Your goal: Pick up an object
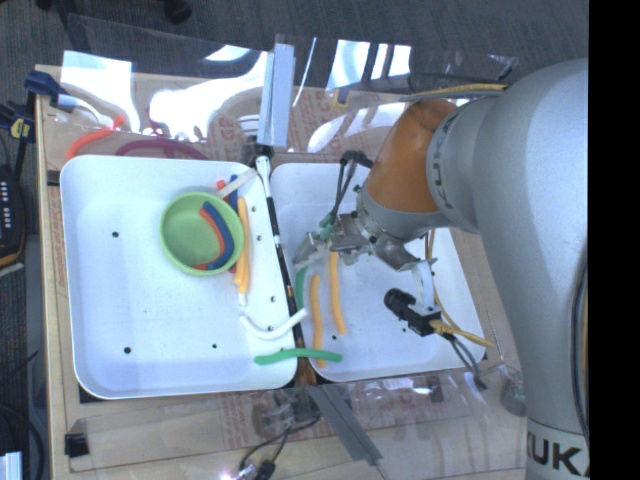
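In the right bin (390,353), my gripper (320,253) hangs low near the left wall, its fingers spread open over the top ends of two orange sticks. One orange stick (317,313) lies by the wall and the other orange stick (338,303) lies just to its right, both running front to back. Nothing sits between the fingers. A green stick (297,357) rests across the front of the rim between the bins.
The left bin (120,308) holds a green bowl (197,233) with blue and red pieces inside, an orange stick (241,248) beside it and a white curved piece (268,321) near the divider. The arm covers the right bin's back half.
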You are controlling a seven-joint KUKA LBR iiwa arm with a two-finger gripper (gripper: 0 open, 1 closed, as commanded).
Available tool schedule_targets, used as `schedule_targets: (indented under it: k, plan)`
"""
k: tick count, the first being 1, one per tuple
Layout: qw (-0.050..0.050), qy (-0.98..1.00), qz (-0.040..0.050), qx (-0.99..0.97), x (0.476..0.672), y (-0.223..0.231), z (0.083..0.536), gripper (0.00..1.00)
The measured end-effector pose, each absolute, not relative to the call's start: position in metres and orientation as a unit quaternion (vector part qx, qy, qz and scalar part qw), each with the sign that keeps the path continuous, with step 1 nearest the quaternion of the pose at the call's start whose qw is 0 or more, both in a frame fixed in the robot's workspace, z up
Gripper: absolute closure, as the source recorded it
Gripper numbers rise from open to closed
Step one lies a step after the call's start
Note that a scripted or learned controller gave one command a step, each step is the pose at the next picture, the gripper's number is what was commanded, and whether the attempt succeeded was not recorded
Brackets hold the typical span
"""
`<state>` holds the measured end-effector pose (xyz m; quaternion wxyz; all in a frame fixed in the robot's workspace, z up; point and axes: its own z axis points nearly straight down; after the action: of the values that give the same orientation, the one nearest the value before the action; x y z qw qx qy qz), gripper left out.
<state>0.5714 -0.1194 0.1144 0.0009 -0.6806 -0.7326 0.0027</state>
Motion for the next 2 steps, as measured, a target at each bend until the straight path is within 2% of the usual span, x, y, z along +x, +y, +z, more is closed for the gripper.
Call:
schedule_targets:
  k: [1,2]
  plan:
    - [0.0,-0.718,0.0016,-0.696,0.608,-0.137,0.091,0.0]
    - [0.0,-0.72,0.0003,-0.694,0.609,-0.135,0.102,1.0]
